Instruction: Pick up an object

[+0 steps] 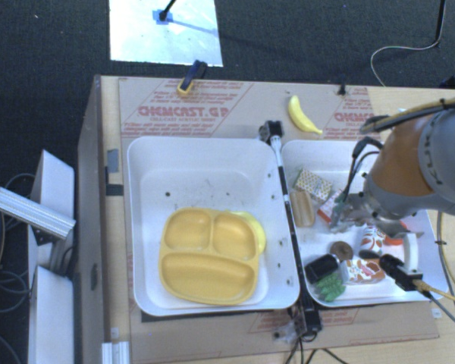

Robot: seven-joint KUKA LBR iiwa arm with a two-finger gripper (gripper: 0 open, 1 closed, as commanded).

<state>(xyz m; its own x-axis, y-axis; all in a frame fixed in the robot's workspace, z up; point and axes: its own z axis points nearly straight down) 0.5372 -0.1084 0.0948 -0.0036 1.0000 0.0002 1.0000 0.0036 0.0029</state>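
1. Yellow divided tray (210, 255) lies flat in the left white bin (197, 165), toward its front; three compartments face up.
2. Red print on the clear sheet (235, 105) covering the bench behind the bins reads "CHEMCAST GP", repeated in part to the right; the rest is too small to read.
3. Small blue and yellow object (190, 78) sits on the bench's back edge, above the left bin.
4. Banana (303, 116) lies on the bench just behind the right white bin (326, 149), outside it.
5. Loose objects to pick are all in the right bin: a tan block (302, 207) against the left wall and a patterned box (313, 182) just behind it.
6. Gripper (343, 217) is down in the right bin, just right of the tan block and in front of the patterned box. How wide it stands can't be told, nor what it touches; the tip is blurred.
7. Brown disc (341, 249) lies just in front of the gripper.
8. Black object (322, 266) and green object (331, 287) sit at the bin's front left corner, touching or nearly so.
9. Red-and-white item (371, 241) lies right of the disc; its label is unreadable.
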